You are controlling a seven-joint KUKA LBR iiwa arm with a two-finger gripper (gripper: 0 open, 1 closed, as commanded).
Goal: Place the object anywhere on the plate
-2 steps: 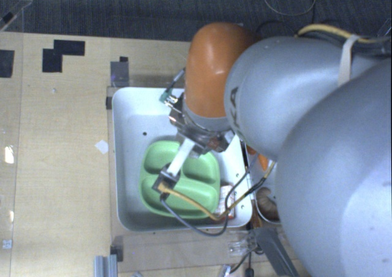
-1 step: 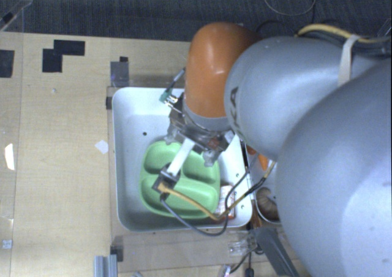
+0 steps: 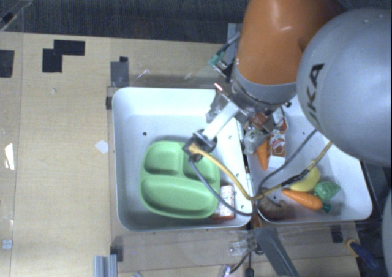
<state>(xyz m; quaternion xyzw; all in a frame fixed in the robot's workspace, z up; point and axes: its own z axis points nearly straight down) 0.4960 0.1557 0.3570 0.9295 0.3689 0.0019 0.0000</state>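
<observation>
1. Zero items sat on plate (image 3: pixel 177 190) in left bin (image 3: pixel 131 147); placing not done.
2. Gripper (image 3: pixel 257 138) hung over right bin's (image 3: pixel 352 199) left edge; open/shut: can't tell.
3. Candidate objs carrot (image 3: pixel 302 199), banana (image 3: pixel 308 179) lay by right bin's front edge.

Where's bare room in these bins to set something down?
Left bin: bare floor between the plate and the far and left walls. Right bin: crowded with carrot, banana and packet.
</observation>
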